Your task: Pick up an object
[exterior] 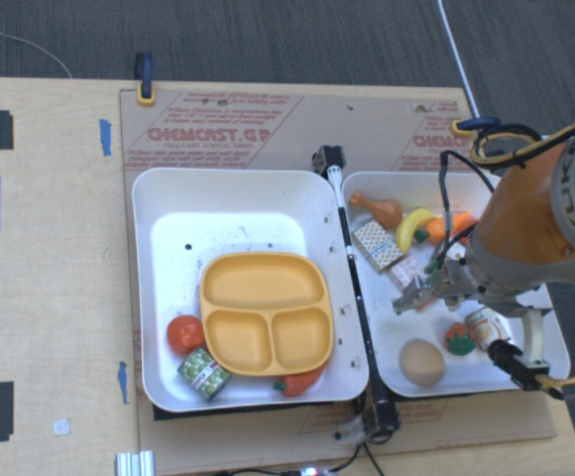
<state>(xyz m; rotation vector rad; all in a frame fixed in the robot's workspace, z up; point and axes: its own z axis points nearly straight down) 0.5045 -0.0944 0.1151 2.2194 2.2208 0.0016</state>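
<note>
The gripper (418, 297) hangs low over the middle of the right bin (555, 360), and whether it is released or clenched cannot be told from this slant; nothing shows clearly in its grasp. Just below it on the smooth white floor lies a rounded beige egg-like object (422, 362), matte and plain. To the right of that sit a small red and green strawberry-like toy (457, 338) and a little white bottle (486, 327), close beside each other. Toward the bin's far end lie a brown drumstick-shaped toy (381, 208), a curved yellow banana (412, 226), an orange carrot-like piece (444, 228) and a flat patterned packet (378, 244), all partly crowded by the arm's orange band (520, 216) and black cables. The left bin (159, 266) holds a glossy yellow divided tray (266, 310) with three shallow compartments, a round red tomato (184, 333) touching its left edge, a green-speckled packet (202, 372) just below the tomato, and a red pepper-like shape (299, 384) peeking from beneath the tray.
</note>
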